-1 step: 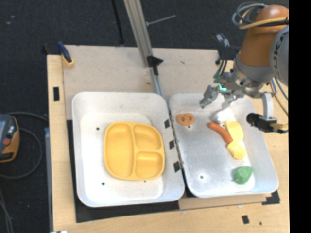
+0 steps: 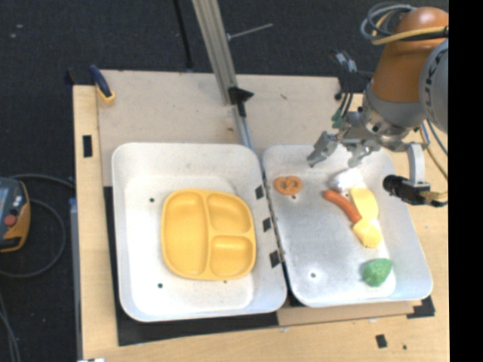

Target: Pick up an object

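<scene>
**A:** Where do the candidates lie?

**B:** All in the right bin (image 2: pixel 392 277). An orange carrot-like piece (image 2: pixel 342 204) sits at centre right of the frame, touching or just beside a yellow block (image 2: pixel 366 217). A green lump (image 2: pixel 376 271) lies lower right, well apart from them, and a small pretzel-shaped piece (image 2: pixel 287 185) rests near the bin's left wall.

**A:** And the tool?

**B:** The gripper (image 2: pixel 338 151) hangs over the bin's upper edge, above the carrot piece. Its two fingers look spread, with nothing between them.

**A:** What might spoil the try?

**B:** I judge crowding the main risk: the carrot piece and yellow block sit so close that a finger could land on one and push the other aside. A descent near the bin's wall could also strike the rim.

**A:** The surroundings?

**B:** The left bin (image 2: pixel 136 179) holds a yellow divided plate (image 2: pixel 208 234). Both bins rest on a tan bench (image 2: pixel 166 104), from which a metal post (image 2: pixel 215 44) rises at upper centre. The floor is dark carpet (image 2: pixel 45 21).
</scene>
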Action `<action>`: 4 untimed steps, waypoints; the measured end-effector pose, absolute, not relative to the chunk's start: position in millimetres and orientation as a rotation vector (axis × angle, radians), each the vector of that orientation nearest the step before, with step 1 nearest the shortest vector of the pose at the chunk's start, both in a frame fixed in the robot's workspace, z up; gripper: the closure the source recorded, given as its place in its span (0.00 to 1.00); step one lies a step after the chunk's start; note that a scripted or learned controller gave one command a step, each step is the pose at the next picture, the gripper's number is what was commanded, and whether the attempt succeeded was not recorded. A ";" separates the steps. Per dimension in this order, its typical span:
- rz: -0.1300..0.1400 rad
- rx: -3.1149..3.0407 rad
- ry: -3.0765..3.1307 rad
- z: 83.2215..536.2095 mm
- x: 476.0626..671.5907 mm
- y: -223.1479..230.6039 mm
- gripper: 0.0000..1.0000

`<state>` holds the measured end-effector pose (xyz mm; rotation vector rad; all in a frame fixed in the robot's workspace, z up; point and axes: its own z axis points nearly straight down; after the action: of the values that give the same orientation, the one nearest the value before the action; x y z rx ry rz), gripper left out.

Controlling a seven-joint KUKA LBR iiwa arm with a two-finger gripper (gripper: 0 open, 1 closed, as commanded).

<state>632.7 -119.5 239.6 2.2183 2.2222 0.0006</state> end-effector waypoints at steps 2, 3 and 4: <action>-0.004 2.225 2.219 138.2 621.5 -125.7 0.00; -0.004 2.226 2.218 98.9 621.2 -126.8 0.00; 0.003 2.226 2.210 112.9 622.9 -128.1 1.00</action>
<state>622.9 -128.1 112.9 2.2261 2.2103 0.0027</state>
